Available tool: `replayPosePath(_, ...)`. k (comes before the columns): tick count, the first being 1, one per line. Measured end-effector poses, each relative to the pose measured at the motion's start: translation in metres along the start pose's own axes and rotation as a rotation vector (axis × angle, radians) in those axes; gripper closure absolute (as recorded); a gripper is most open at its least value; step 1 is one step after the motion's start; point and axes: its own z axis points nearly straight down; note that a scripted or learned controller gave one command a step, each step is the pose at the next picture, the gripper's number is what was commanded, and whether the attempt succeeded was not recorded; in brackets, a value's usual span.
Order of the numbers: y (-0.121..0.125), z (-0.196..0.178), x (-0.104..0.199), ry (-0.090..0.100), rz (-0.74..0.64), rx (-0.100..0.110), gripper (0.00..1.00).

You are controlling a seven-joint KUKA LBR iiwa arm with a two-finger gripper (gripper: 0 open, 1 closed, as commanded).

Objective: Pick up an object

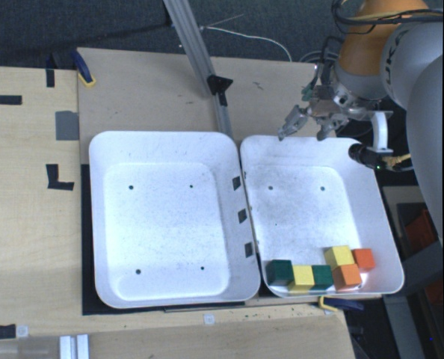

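Blocks: a cluster of small coloured cubes sits in the near right corner of the right bin, closest to the camera, packed against the near wall and touching one another.
Block count: six as far as I can tell — a dark green block, a yellow block, a second green block, an orange block, a second yellow block and a red-orange block.
Hand: the hand hovers over the far rim of the right bin, well apart from the cubes; its fingers look spread and nothing sits between them.
Step in hand: travel to a cube has yet to be made, by my reading.
Doing it well: the red-orange block or the second yellow block seem the best targets, since they lie on the cluster's open side; fingers should straddle free faces, not the faces that touch neighbours or the wall.
Risk: a descent onto the packed near row may jam a finger on an adjacent cube.
Bins: two white bins, the left bin beside the right one.
Desk: a wooden desk carries both.
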Motion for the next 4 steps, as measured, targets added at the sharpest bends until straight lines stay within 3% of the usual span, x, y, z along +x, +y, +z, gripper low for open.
replayPosePath(1, -0.033, 0.121, -0.028, 0.001, 0.003, 0.006, 0.00)
replayPosePath(2, -0.116, 0.118, 0.014, 0.004, 0.002, 0.007, 0.00)
replayPosePath(3, -0.113, 0.108, 0.013, 0.003, 0.002, 0.001, 1.00)
replayPosePath(4, -0.114, 0.099, 0.013, 0.004, 0.001, 0.003, 1.00)
